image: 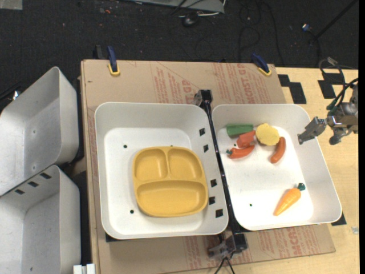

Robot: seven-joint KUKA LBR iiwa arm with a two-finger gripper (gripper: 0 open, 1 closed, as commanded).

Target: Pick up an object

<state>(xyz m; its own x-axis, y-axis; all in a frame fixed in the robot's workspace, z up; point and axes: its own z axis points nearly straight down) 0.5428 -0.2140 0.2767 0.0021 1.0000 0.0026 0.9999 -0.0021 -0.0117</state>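
Toys lie in the right bin (319,207): carrot (287,201), sausage (278,150), yellow piece (267,134), green piece (239,130); the left bin (108,210) holds a yellow tray (170,181), and the gripper (319,127), spread open, hovers at the right rim.

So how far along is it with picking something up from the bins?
Nothing looks picked yet. The gripper sits at the right bin's right rim, holding nothing. The carrot, sausage, yellow round piece, green piece and red piece all lie in that bin; the yellow tray lies in the left bin. Reaching, grasping and lifting remain.
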